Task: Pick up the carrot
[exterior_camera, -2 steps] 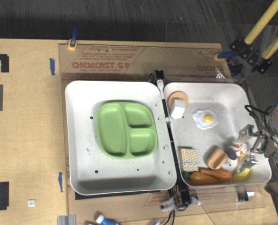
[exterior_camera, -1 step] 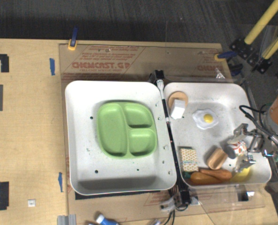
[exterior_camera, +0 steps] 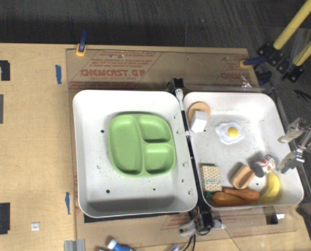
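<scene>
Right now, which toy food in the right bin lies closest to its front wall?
The carrot: long, orange, lying flat along the front wall of the right bin. The banana and hot dog sit behind it.

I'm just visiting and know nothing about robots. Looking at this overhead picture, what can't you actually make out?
- Gripper: at the camera view's right edge, small and blurred; the arm behind it is cut off by the edge.
- Carrot: its near side is hidden by the right bin's front wall.
- Small can-like item: too small to read its label.
- Cardboard lettering: too faint to read.
</scene>
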Tool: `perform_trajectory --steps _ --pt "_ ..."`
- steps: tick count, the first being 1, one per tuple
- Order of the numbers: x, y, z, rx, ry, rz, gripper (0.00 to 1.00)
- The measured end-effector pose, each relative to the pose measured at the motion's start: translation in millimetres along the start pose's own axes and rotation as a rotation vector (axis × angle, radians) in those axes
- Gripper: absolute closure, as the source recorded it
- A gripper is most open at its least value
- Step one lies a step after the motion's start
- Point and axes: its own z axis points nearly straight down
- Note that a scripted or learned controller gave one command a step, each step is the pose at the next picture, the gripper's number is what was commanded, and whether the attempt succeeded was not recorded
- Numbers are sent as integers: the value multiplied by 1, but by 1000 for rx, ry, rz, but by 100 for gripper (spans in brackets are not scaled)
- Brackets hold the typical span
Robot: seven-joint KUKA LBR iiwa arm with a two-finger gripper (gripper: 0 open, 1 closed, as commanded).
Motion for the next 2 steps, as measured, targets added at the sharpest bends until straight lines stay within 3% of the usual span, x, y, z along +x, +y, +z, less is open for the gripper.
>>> perform_trajectory --steps 1,2 --pt "5 11 3 -3 9 -329 0" --pt "-3 -13 45 -4 14 -460 0"
